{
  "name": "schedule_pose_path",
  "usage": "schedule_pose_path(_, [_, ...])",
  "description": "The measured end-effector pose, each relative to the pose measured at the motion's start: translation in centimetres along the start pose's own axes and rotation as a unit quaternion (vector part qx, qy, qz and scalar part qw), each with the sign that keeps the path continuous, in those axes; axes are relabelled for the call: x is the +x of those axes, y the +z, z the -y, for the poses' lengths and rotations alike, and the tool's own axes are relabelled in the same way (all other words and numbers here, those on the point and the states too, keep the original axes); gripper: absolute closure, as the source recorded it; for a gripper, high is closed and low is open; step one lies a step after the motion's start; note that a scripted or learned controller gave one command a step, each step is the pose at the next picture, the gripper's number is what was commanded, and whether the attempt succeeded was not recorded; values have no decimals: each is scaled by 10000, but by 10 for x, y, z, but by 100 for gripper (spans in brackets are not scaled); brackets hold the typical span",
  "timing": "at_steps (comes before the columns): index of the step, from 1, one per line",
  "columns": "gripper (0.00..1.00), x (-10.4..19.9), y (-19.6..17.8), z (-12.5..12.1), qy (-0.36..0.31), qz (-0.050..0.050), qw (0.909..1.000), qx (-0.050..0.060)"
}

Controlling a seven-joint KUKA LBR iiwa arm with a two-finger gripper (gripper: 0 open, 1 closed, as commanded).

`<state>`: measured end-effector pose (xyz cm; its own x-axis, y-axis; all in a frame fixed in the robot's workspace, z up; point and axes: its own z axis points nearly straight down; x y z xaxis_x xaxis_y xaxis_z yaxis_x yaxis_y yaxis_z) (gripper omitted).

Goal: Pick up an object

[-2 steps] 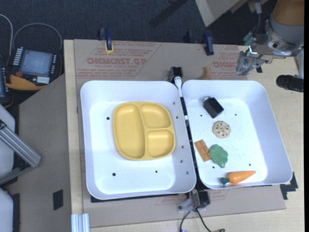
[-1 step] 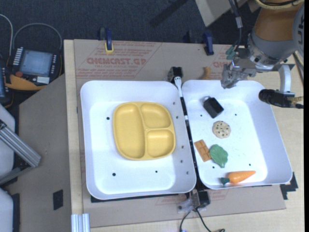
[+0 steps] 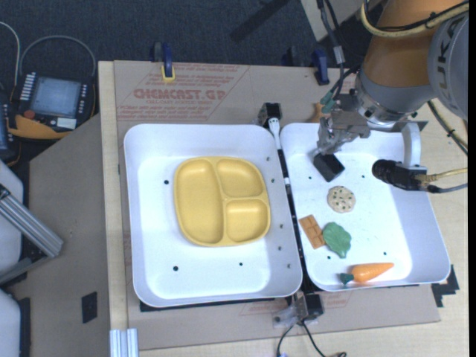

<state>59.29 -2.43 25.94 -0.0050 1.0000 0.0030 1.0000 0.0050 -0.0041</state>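
Arm: the grey arm [image 3: 413, 36] with its orange band comes in at the upper right of the frame and bends down over the right bin [image 3: 424, 236].
Gripper: the gripper [image 3: 329, 162] hangs low over the upper left part of the right bin, its dark tip close to the bin floor.
Pincer: from where I stand I cannot tell how it is set; nothing shows between its tips.
Things to pick: all lie in the right bin, below the gripper in the frame. A speckled cookie [image 3: 341, 198] is nearest, then a brown cracker [image 3: 312, 231] touching a green leafy piece [image 3: 338, 239], and an orange carrot [image 3: 368, 272] near the bin's lower edge.
Left bin: the left bin [image 3: 149, 222] holds a yellow divided plate [image 3: 221, 199] at the frame's centre.
Progress: I judge the pick not yet made; every item rests on the bin floor. What is left is closing on one and lifting it.
Writing: the brown board [image 3: 216, 88] under the bins bears faded red print, roughly "CHOMCAST", not fully legible. A small screen unit [image 3: 53, 99] sits at upper left; its display is unreadable.
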Motion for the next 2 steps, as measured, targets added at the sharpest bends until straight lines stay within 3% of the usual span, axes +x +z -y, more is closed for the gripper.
schedule_pose_path(2, [100,93,6,42,2,4,10000,-1])
